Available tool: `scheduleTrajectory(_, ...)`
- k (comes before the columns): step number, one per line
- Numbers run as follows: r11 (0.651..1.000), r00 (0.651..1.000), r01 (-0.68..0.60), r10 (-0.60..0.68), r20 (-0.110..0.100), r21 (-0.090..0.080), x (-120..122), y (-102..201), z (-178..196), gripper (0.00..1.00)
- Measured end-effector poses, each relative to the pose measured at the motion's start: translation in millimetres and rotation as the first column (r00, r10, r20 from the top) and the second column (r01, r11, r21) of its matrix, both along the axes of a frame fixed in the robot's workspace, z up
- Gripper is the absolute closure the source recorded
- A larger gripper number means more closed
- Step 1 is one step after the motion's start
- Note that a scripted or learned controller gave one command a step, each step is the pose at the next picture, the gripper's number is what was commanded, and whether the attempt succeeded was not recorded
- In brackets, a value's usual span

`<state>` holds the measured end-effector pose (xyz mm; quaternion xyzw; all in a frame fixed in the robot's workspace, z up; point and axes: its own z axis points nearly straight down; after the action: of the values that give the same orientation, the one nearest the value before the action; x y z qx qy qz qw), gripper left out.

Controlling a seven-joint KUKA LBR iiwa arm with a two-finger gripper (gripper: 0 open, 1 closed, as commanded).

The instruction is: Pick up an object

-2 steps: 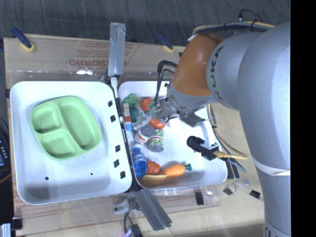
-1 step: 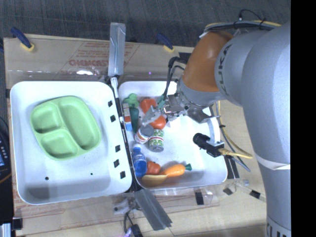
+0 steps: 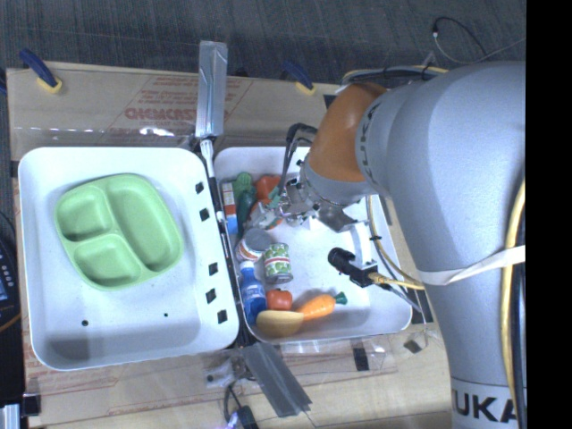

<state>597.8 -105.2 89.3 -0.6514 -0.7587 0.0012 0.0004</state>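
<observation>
Two shallow white bins sit side by side on the tabletop, which is lined with brown cardboard bearing faint reddish print, too washed out to read. The left bin holds a pale green divided plate with three compartments, lying flat toward the upper left of the bin.

The right bin carries a cluster of small objects crowded along its left wall and bottom edge. From the top down: a dark green bottle-like item beside an orange-red piece, a greyish round object, a small can with a green and red label (its lettering is too small to make out), a blue item against the wall, a red tomato-like piece, an orange carrot with a green tip, and a tan rounded piece at the bottom edge.

The grey arm with its orange band reaches in from the right, and white letters "UKA" show on its base at the lower right. The gripper hangs low over the upper part of the right bin, just beside the orange-red piece and above the greyish round object; whether it touches either I cannot tell. The fingers are lost in metallic clutter, so I cannot tell whether they are open or closed.
</observation>
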Motion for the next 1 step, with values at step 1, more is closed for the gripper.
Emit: scheduleTrajectory(1,1.000,1.000,-0.007,0.007,-0.006,0.002,0.3,1.7,7.4,1.00)
